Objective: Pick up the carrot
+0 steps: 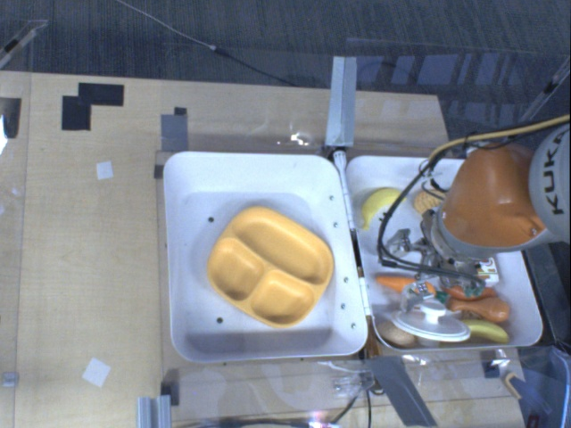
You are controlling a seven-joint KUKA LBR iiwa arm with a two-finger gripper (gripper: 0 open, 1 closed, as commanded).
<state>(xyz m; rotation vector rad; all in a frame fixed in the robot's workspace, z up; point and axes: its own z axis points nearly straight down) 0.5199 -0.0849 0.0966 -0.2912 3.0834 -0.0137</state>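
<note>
The arm's orange band [489, 199] rises closest to the lens, over the right bin [533, 324]. Below it the gripper [426, 285] reaches down among the food; whether its claw is wide or narrow cannot be told, as the wrist and cables cover it. The left bin [183, 239] holds a yellow three-compartment plate [269, 265], tilted near the middle. The right bin is crowded: the carrot [393, 283] lies near its left wall, just beside the gripper, a pale yellow fruit [381, 205] behind it, a brown drumstick [484, 308] and a small banana [489, 331] toward the front, with a white disc [431, 325] touching them.
</note>
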